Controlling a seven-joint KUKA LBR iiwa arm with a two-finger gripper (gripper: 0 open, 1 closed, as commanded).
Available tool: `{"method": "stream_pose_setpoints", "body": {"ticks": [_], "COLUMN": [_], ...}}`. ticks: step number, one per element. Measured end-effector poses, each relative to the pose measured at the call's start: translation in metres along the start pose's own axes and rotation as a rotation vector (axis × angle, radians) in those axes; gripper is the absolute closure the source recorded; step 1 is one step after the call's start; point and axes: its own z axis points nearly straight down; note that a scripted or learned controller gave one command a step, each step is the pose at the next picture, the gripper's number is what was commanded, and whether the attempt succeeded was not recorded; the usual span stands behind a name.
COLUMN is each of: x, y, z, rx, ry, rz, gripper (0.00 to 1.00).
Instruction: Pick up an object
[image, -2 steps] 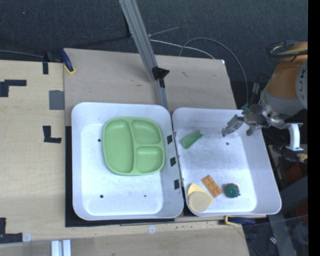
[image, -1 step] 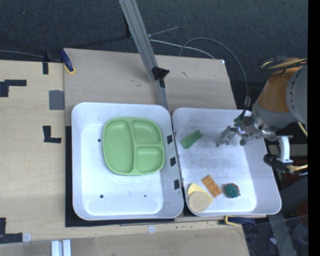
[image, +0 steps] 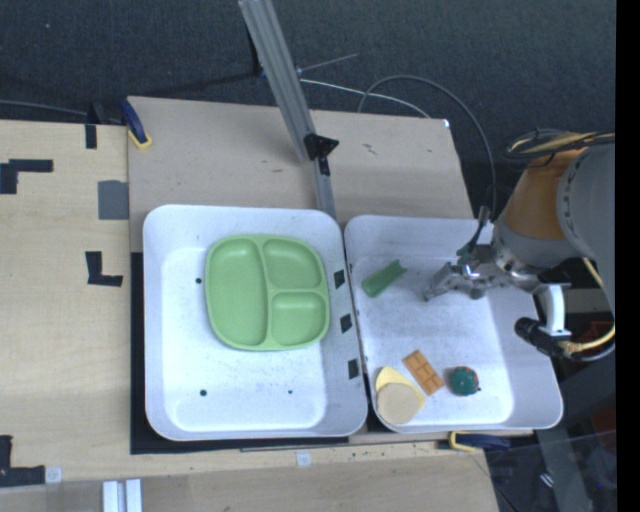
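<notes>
Left bin (image: 170, 400) holds a green divided plate (image: 267, 291). In the right bin (image: 530, 400), bare floor lies below my gripper (image: 440, 288), fingers spread, gripping nothing. The green block (image: 382, 278) beside it slants up-right.

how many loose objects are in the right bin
4. A green block lies near the bin's upper left; a tan round piece, an orange waffle-like piece and a small green ball sit along the near edge.

Grey arm (image: 598, 205), orange band above wrist, metallic silver gripper (image: 447, 283), black-and-white fitting with yellow cables alongside.
</notes>
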Motion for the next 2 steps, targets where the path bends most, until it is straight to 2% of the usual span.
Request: {"method": "stream_pose_setpoints", "body": {"ticks": [1,2], "x": [0.001,0.003], "y": [0.000,-0.002], "z": [-0.011,-0.054], "rx": [0.001,-0.003], "ry": [0.001,0.002], "rz": [-0.001,0.000], "gripper": [1.00,1.00]}}
